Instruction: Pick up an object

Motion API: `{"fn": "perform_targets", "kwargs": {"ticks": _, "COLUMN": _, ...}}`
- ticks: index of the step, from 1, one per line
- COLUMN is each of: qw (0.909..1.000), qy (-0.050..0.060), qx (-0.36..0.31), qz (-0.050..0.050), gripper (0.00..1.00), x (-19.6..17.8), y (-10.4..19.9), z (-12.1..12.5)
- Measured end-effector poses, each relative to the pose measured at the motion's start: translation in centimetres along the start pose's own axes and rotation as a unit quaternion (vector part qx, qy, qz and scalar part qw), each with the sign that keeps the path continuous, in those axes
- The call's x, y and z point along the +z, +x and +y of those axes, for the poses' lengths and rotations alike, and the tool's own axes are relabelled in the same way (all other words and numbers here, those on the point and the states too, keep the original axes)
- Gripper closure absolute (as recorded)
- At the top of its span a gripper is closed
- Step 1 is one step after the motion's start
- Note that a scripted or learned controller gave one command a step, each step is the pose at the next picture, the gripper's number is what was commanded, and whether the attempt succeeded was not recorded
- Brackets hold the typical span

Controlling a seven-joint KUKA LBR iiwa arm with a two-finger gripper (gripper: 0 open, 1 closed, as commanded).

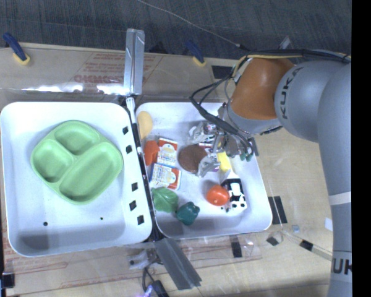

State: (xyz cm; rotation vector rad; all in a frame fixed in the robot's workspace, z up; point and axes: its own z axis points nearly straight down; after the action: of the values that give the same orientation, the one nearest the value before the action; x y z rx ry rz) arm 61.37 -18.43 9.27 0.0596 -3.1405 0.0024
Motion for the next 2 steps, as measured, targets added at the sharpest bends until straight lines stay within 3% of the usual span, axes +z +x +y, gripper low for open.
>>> {"fn": "perform_targets", "kwargs": {"ticks": 1, "qw": 0.9942, "qy": -0.001, "qx": 0.108, "qz": 0.001, "gripper": 0.0, "x": 0.1, "y": -0.1, "z": 7.5}}
{"fn": "perform_targets", "kwargs": {"ticks": 2, "qw": 0.9998, "qy": 0.0, "qx": 0.019, "qz": -0.002, "gripper": 0.0, "x": -0.1, "y": 0.1, "z": -1.4}}
